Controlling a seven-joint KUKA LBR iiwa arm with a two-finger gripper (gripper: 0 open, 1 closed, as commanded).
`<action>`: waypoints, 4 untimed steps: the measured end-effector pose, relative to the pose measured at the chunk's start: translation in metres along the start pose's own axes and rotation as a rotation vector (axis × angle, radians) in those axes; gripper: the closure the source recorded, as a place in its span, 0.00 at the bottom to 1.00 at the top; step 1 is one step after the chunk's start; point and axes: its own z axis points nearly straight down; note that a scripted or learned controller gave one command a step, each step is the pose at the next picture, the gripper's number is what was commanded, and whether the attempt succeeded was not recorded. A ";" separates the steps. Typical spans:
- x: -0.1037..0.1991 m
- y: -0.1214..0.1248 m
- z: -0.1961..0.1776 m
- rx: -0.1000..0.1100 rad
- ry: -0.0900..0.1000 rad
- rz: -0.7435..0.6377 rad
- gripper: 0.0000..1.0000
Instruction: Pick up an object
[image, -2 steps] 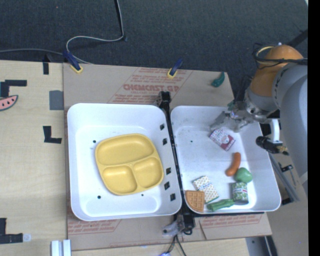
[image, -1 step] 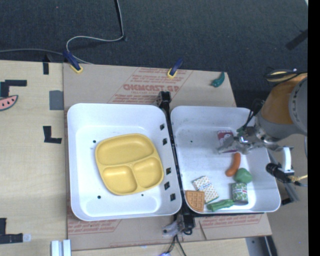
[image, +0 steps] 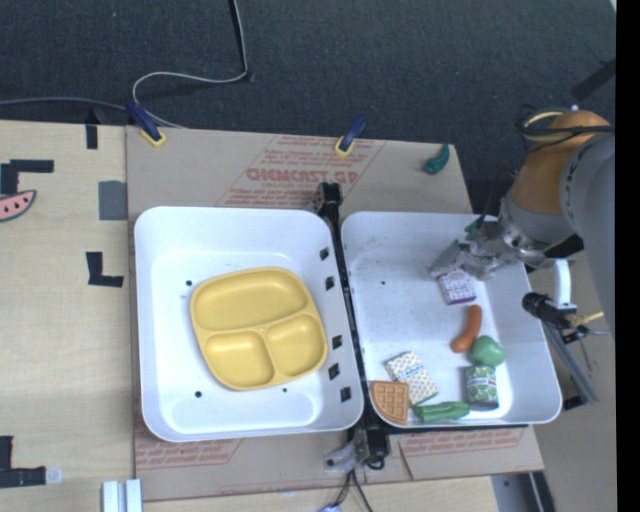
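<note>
Sausage (image: 466, 328), green can (image: 481, 386), green pepper (image: 441, 410), waffle (image: 391, 400), checkered packet (image: 411, 377) and a green lump (image: 487, 351) crowd the right bin (image: 390, 270) toward its near right corner, and we see a small purple-and-white packet (image: 457, 288) farther back. Our end effector (image: 462, 257) hangs just over that packet near the bin's far right side; we cannot tell how wide it stands. In the left bin (image: 165, 300) lies a yellow divided plate (image: 259, 327).
</note>
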 end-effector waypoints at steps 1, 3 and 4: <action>0.002 0.031 0.002 0.016 0.009 0.002 0.00; 0.002 0.032 0.002 0.016 0.008 0.000 0.00; 0.000 -0.010 0.000 -0.001 -0.001 0.000 0.00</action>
